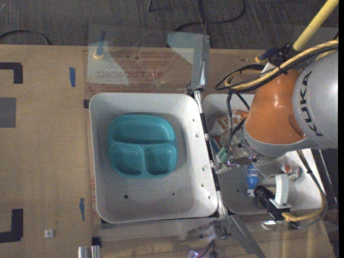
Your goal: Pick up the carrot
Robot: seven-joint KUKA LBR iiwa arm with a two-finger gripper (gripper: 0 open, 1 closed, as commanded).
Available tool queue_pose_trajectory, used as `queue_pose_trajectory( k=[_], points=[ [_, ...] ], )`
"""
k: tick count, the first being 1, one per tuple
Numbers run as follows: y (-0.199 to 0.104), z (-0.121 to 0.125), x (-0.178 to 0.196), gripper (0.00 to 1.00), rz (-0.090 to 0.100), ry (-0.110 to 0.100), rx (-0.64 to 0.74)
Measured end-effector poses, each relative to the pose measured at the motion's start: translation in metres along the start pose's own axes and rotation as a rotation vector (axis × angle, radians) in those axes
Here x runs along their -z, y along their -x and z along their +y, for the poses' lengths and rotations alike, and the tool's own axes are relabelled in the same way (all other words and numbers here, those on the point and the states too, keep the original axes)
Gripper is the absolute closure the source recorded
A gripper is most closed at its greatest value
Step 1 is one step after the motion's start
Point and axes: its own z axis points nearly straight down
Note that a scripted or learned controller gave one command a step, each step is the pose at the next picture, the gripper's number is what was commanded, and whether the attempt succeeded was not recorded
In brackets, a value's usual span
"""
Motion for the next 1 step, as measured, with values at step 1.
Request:
queue_pose_trajectory(
  k=[1],
  points=[
    [0.0069,0.026,0.0001,1.0,-0.002,0.003,0.002]
  ],
)
